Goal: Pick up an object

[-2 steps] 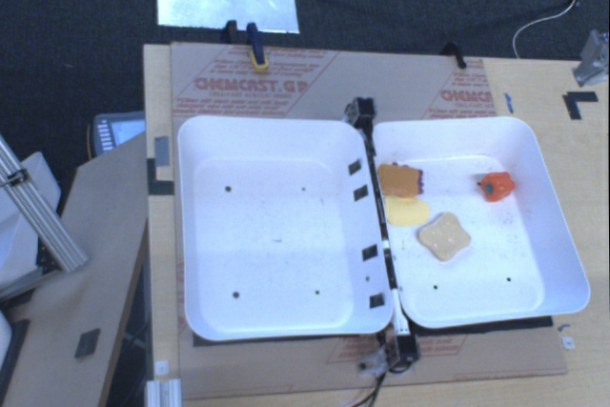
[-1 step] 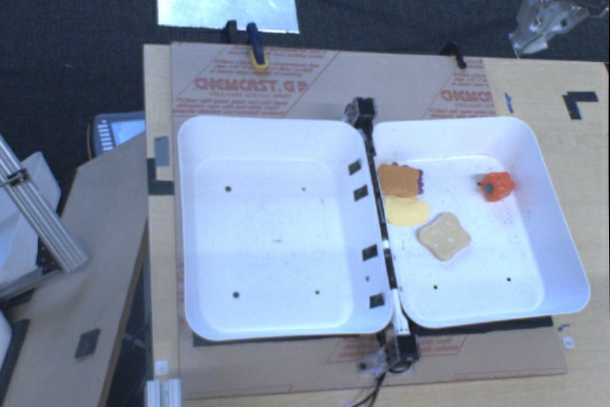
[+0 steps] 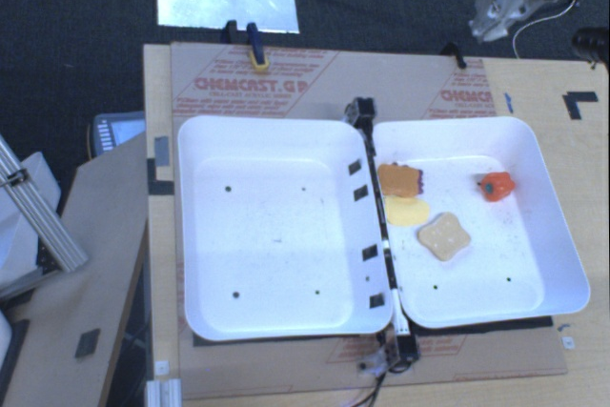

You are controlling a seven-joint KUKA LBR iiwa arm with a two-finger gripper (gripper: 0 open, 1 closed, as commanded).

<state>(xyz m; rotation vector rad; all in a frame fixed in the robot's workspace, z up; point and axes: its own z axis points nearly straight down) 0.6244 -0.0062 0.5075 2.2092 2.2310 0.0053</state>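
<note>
Up at the far right, the silvery metal two-finger gripper (image 3: pixel 502 10) hangs over the dark floor beyond the bench, well apart from both bins; it is too blurred and tangled with cabling to tell how it is set, and nothing can be seen in it. That parked spot probably keeps the camera's sight of the bins unblocked.

All the candidates lie in the right shallow white plastic bin (image 3: pixel 534 300), bunched toward its left wall. An orange, waffle-like square with a purple edge (image 3: pixel 399 180) sits nearest that wall, with a flat pale yellow slice (image 3: pixel 407 212) touching its near side. Just nearer and to the right lies a tan, toast-shaped piece (image 3: pixel 444 236). A small red-orange, pepper-like toy (image 3: pixel 495 187) rests apart, toward the right side.

The left white bin (image 3: pixel 272 143) shows only small dark holes in its floor.

Judging from this, the pick has not begun. The red-orange toy looks the easiest target, standing alone with room around it, while the flat pieces offer little height.
</note>
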